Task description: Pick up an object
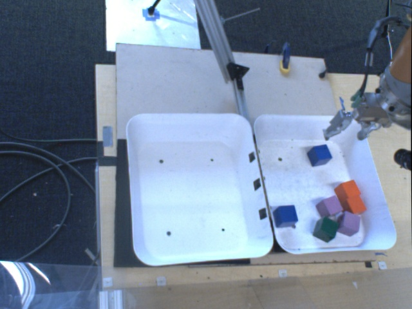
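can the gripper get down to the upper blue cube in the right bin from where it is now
Probably yes. The gripper hovers at the right bin's far right corner, its fingers spread. The upper blue cube sits alone just below it in the picture, nothing between them and no other block touching it.

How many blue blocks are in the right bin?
2. One blue block lies near the bin's far side, just below the end effector. The other blue block lies near the front left corner. None seems hidden.
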Controlling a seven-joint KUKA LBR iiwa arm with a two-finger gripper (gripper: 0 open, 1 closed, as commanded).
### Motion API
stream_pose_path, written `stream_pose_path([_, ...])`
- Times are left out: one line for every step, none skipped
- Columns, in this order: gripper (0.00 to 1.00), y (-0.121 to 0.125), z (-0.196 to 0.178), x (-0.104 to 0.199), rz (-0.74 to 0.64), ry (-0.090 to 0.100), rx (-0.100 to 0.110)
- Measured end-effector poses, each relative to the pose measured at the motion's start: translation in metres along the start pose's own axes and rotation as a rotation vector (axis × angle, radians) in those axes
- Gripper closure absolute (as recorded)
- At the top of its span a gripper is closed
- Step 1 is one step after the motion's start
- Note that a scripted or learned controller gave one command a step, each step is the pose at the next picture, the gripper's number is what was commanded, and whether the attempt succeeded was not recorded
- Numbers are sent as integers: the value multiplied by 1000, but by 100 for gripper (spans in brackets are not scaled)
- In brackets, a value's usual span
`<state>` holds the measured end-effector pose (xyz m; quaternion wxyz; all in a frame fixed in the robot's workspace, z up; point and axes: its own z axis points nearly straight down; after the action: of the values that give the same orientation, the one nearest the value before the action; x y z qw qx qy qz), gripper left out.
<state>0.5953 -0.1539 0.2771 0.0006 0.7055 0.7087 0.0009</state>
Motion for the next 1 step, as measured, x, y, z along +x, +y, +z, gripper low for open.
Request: stream_pose_path([0, 0, 0, 0, 0, 0, 0])
